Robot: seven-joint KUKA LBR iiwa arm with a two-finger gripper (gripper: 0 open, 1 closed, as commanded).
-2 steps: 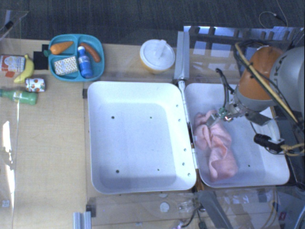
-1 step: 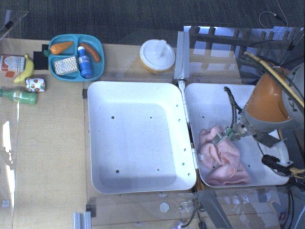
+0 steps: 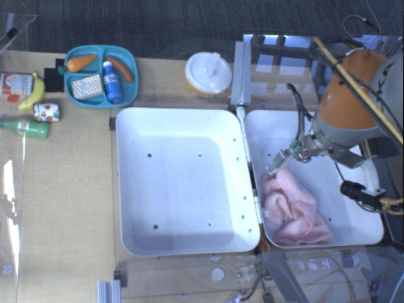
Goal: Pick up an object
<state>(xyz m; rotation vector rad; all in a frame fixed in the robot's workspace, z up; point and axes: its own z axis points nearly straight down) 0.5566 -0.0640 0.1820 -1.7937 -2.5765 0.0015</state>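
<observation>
I had the gripper (image 3: 282, 161) just above the pink cloth (image 3: 293, 208) — cloth lying down-right of it — finger state I couldn't tell.

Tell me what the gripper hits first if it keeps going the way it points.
The gripper points down and left, just above the pink cloth in the right bin. It would likely meet the cloth's upper edge first, though depth is hard to judge from this view.
</observation>
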